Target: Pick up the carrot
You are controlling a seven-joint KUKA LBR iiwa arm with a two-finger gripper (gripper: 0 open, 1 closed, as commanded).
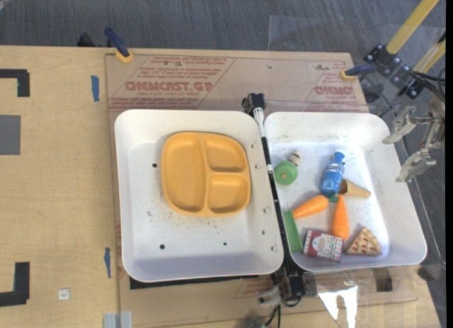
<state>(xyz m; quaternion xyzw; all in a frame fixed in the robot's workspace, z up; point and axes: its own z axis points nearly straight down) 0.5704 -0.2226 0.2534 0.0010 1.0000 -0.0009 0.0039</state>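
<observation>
Wooden bench (56, 199) on grey carpet (212, 1); fingers (398, 128) spread, empty, beside right bin (407, 245) containing the carrot (340, 217)

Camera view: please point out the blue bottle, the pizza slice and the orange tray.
blue bottle (331, 176): camera view, middle of its body.
pizza slice (363, 242): camera view, its centre.
orange tray (185, 174): camera view, floor of large compartment.

Lab: taped bench (49, 178), clamped board (226, 78), white bins (134, 178).

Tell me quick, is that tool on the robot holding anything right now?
Tool: at the right bin's far right edge, apart from the toys, nothing seen in it; open or closed cannot be told.
</observation>
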